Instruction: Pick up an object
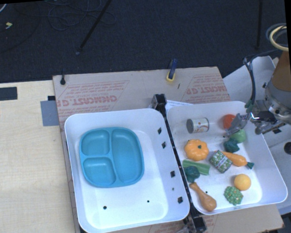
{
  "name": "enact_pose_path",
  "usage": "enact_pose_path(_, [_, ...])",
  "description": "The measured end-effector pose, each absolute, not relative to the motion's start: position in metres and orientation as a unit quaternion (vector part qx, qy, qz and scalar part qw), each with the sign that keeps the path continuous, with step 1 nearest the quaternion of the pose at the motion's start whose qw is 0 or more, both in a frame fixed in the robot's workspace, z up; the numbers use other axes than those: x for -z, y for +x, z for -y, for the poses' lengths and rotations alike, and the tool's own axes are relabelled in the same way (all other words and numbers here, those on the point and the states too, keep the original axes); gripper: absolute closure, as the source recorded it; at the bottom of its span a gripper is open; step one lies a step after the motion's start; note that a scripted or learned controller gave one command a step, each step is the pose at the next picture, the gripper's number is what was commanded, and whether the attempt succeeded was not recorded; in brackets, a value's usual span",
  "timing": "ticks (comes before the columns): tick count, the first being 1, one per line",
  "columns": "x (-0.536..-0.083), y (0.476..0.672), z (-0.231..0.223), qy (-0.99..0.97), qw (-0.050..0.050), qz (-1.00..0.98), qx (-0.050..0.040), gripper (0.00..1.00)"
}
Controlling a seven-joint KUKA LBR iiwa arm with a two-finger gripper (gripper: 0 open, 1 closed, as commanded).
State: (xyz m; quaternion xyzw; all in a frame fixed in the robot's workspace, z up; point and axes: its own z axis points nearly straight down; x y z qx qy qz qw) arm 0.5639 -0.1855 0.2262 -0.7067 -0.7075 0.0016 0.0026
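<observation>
The right bin [272, 175] holds several toy foods. Among them are a small tin can [198, 125], a red tomato [229, 120], an orange pumpkin [196, 149], a carrot [235, 158], a green patterned block [220, 161], a yellow-orange fruit [242, 182], a tan drumstick [203, 196] and a knobbly green piece [233, 195]. My gripper [241, 122] reaches in over the bin's far right side. It sits just beside the tomato and above a pale green piece [239, 135] and a teal piece [232, 145]. Nothing is visibly held in it.
The left bin [79, 196] carries a blue divided plate [111, 156]. A green strip [196, 167] and a dark teal piece [192, 174] lie by the divider between the bins. The arm's grey wrist and cables [273, 109] hang over the right bin's rim.
</observation>
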Motion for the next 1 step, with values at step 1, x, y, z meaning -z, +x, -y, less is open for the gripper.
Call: enact_pose_path(1, [-0.1637,0.5609,0.1898,-0.707,0.004,0.707,-0.0022,0.00])
